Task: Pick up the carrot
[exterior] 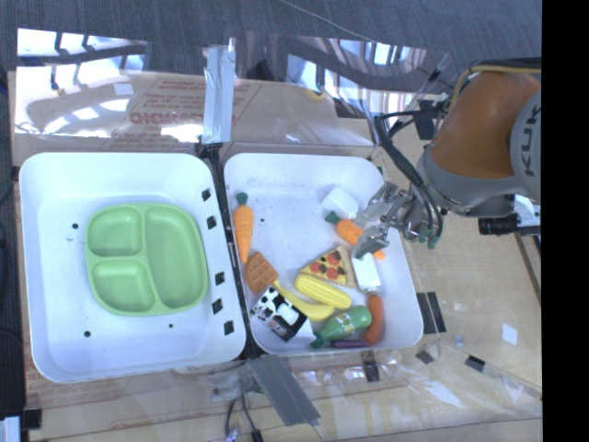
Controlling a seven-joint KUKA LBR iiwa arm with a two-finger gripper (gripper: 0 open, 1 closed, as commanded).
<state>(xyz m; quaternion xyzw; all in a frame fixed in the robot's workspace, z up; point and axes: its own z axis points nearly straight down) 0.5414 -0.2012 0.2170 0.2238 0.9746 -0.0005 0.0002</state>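
The gripper (375, 231) hangs over the right side of the right bin (304, 168). Its metal parts blur together against the white floor, so whether it is parted or closed cannot be told. Just left of it lies a small orange piece (349, 231) beside a white block (339, 201); contact between the tool and either is unclear. Below it sits a white item with a red end (368, 272), partly masked by the tool.

The carrot (243, 232) lies well apart, along the bin's left wall, green top pointing away from the camera. Near it are a waffle (261, 271), a pizza slice (327, 267), corn (323, 291), and a black-and-white item (277, 310). The heap at the near edge overlaps too much to sort out.

The left bin (55, 178) holds a green 3-compartment plate (145, 258). The arm (479, 141) is cut off at the right.
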